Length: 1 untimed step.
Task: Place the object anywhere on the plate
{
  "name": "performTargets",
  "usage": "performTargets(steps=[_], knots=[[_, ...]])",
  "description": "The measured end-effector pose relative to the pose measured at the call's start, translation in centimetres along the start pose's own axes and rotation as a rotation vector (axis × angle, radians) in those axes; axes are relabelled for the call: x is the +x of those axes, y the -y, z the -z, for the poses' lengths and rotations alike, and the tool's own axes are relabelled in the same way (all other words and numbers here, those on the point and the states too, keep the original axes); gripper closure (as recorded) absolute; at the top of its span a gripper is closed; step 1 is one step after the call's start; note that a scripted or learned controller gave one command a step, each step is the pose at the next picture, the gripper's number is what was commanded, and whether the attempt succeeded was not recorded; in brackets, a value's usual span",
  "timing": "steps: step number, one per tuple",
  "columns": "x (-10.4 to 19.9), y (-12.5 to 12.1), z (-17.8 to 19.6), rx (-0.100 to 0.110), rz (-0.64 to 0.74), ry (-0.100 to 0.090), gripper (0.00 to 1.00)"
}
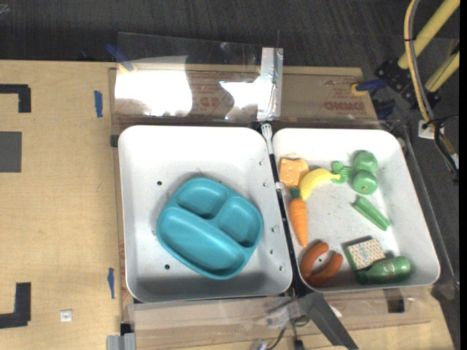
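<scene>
A teal plate with three compartments lies in the left white bin. Nothing rests on it. The right white bin holds toy food: an orange cracker-like block, a yellow banana, an orange carrot, a red-brown sausage, a green pear-like fruit, a green pod, a patterned square block and a dark green cucumber.
A clear plastic sheet with a taped strip stands behind the bins. Brown cardboard covers the bench to the left. Yellow cables hang at the upper right. A grey bar crosses the front edge.
</scene>
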<state>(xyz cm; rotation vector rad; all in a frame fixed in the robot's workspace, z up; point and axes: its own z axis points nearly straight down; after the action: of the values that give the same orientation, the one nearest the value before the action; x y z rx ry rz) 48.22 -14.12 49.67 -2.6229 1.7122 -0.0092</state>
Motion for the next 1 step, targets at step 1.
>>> performTargets(steps=[1], knots=[[0.00, 0.18, 1.12, 0.007, -0.002, -0.001, 1.00]])
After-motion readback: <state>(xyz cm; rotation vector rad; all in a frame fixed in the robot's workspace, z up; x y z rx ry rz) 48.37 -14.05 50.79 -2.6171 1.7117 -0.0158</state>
